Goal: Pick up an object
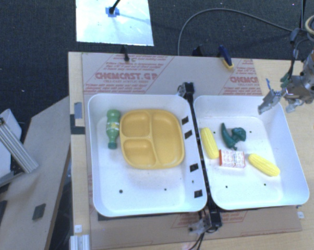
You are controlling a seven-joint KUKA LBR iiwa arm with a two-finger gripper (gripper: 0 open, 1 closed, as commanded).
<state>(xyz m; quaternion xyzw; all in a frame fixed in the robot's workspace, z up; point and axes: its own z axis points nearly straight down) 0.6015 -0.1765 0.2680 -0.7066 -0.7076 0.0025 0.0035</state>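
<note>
Hanging over the far right corner of the right white plastic bin (282, 134), at about two o'clock in the view, the metal two-finger gripper (278, 99) has nothing in it. I cannot tell if it is wide or narrow, because it is small and blurry here.

The things to pick from lie in the right bin. A long yellow toy corn cob (209, 142) sits by the bin's left wall, at nine o'clock. A dark green toy plant piece (233, 136) is just beside it, nearer the middle. A small red and white box (232, 159) lies at six o'clock from the green toy. A second yellow toy corn cob (264, 164) lies at four o'clock, near the box but apart from it.

The left white plastic bin (99, 191) has a yellow plastic plate with three parts (151, 138) and a small green toy bottle (112, 128) at the plate's nine o'clock.

I think the second corn cob is the best pick. It is nearest the arm and has room around it. The gripper should come straight down over its middle and squeeze across the thin way.
</note>
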